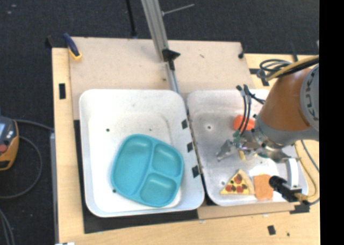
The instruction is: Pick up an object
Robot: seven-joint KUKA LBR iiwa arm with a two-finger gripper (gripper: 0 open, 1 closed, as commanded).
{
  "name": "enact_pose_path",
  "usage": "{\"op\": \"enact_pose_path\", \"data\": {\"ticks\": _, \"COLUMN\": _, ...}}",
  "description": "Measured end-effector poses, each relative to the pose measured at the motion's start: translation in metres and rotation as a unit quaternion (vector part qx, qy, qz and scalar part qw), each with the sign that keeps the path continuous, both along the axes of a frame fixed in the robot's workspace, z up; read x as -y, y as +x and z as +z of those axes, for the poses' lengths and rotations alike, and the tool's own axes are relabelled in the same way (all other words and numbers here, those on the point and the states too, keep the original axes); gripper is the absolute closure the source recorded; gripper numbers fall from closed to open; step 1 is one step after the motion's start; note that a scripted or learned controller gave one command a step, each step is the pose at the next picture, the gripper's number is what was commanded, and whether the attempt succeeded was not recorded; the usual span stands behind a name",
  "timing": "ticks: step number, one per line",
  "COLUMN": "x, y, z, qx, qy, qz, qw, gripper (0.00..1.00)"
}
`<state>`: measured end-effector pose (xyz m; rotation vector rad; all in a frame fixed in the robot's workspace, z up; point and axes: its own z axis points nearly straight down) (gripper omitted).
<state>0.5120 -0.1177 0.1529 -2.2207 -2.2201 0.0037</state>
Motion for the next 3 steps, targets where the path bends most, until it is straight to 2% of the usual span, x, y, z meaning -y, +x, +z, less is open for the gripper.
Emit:
{"op": "enact_pose_path", "data": {"ticks": 1, "x": 0.001, "y": 0.0, "z": -0.052, "qx": 0.001, "qy": -0.0002, "qz": 0.0, "qw": 1.0, "gripper": 0.0}}
{"op": "enact_pose_path", "data": {"ticks": 2, "x": 0.002, "y": 0.002, "z": -0.039, "qx": 0.004, "qy": -0.0001, "qz": -0.003, "qw": 1.0, "gripper": 1.0}}
{"op": "enact_pose_path", "data": {"ticks": 3, "x": 0.001, "y": 0.001, "z": 0.005, "qx": 0.004, "qy": -0.0004, "qz": 0.001, "qw": 1.0, "gripper": 1.0}}
